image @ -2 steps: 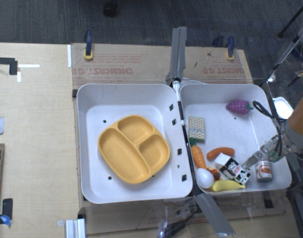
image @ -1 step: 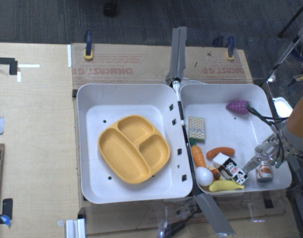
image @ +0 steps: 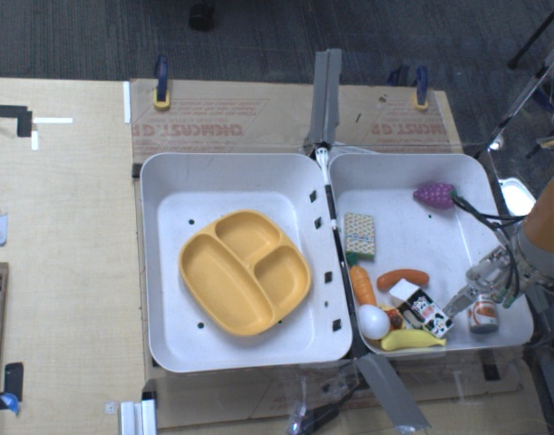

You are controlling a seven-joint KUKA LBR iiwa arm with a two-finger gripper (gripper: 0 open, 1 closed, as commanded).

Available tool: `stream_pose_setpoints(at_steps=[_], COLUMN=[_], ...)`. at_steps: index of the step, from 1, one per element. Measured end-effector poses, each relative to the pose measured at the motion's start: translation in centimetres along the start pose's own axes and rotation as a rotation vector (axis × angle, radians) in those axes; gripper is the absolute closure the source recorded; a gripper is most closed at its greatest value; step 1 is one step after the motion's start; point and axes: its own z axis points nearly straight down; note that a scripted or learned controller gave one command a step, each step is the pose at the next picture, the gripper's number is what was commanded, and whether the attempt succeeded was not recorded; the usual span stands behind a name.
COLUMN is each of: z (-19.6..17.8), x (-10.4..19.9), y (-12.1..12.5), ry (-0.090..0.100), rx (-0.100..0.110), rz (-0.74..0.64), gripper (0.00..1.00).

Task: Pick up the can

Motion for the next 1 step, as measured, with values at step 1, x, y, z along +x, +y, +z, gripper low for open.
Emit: stream_pose_setpoints(at_steps=[1], z=[-0.92], x=[-0.06], y=[0.08], ry=[-0.001], rx=[-0.002], rz=[0.002], gripper=[1.00])
